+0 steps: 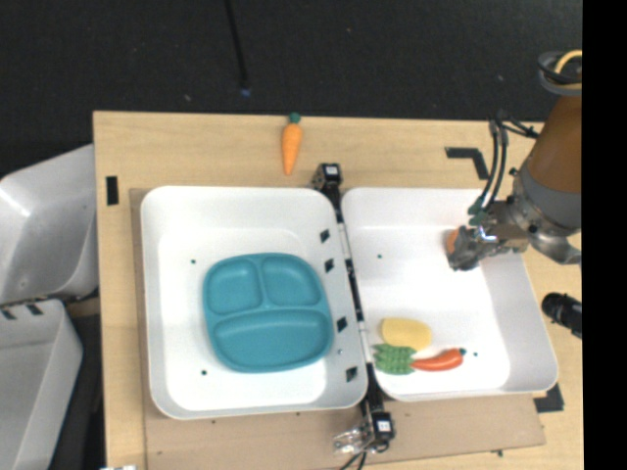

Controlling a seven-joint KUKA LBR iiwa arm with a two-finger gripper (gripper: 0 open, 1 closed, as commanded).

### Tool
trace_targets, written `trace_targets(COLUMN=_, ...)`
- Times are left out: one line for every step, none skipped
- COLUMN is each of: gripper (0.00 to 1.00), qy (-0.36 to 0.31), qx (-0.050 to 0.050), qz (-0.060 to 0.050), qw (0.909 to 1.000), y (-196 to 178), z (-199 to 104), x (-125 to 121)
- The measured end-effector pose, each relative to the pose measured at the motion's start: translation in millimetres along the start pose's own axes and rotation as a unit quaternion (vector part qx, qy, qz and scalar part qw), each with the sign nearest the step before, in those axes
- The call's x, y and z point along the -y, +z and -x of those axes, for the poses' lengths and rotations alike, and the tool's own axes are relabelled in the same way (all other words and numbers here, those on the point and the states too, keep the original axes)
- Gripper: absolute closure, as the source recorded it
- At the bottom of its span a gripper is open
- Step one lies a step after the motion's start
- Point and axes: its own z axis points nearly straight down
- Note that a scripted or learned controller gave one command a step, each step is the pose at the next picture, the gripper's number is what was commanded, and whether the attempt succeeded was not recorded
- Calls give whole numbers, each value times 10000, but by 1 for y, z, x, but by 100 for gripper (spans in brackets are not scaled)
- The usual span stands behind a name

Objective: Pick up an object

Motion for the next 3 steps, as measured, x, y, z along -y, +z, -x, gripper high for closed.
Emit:
trace_targets(gripper=100, qy=-16, qx=-9, qz=-25, qw=10000, y=15, z=-59, x=1)
trace_targets(gripper=100, qy=-19, qx=-9, qz=-23, qw=10000, y=19, z=-115, x=-10)
trace_targets(gripper=100, qy=-16, qx=-10, qz=-35, qw=10000, y=38, z=-169, x=-2)
